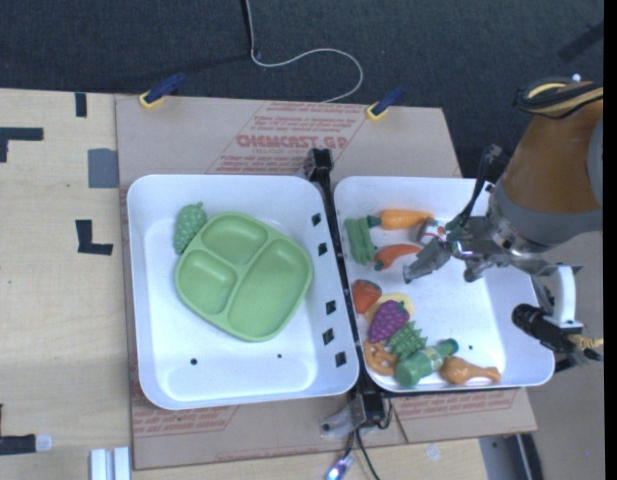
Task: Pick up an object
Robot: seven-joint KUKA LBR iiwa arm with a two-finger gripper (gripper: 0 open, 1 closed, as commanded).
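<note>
A pale wooden bench (48, 298) is carrying a sheet of brown printed cardboard (288, 138), which two clamps, one (163, 89) at its far left corner and one (386, 101) at its far right, are pinning down. On that cardboard the left white bin (158, 368) and the right white bin (488, 308) are sitting side by side, their inner walls touching along a black divider strip (333, 268). Black tape marks (88, 236) are lying stuck to the bare wood to the left.

Green divided plate (244, 276) in a white bin (153, 298), purple grapes (385, 320), orange carrot (404, 218)
</note>
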